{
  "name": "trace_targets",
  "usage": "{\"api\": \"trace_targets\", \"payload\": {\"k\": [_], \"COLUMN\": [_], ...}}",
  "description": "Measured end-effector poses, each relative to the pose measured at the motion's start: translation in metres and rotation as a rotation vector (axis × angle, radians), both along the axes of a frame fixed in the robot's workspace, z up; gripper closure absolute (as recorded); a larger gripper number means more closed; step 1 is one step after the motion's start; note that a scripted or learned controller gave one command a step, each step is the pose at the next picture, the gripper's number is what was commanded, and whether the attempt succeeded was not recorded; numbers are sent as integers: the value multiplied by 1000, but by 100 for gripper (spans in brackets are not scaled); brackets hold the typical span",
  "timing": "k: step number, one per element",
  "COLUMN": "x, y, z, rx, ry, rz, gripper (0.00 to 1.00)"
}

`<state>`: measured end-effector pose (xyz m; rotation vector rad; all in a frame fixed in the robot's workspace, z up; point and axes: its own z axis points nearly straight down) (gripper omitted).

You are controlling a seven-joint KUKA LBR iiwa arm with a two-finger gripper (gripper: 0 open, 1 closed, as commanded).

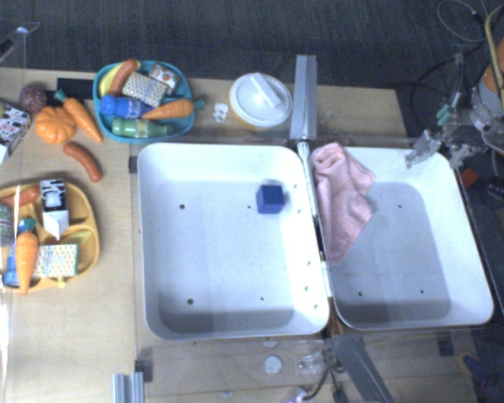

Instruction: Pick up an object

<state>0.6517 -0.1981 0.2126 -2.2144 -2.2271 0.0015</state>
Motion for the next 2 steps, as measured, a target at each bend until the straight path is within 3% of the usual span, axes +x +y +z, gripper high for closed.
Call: {"api": "trace_targets", "payload": {"k": [1,2], "x": [0,17], "y": [40,86], "z": [58,-98], "rx": [-2,0], "ry": [-2,2], "rz": [-260,-173], "gripper": [0,0]}}
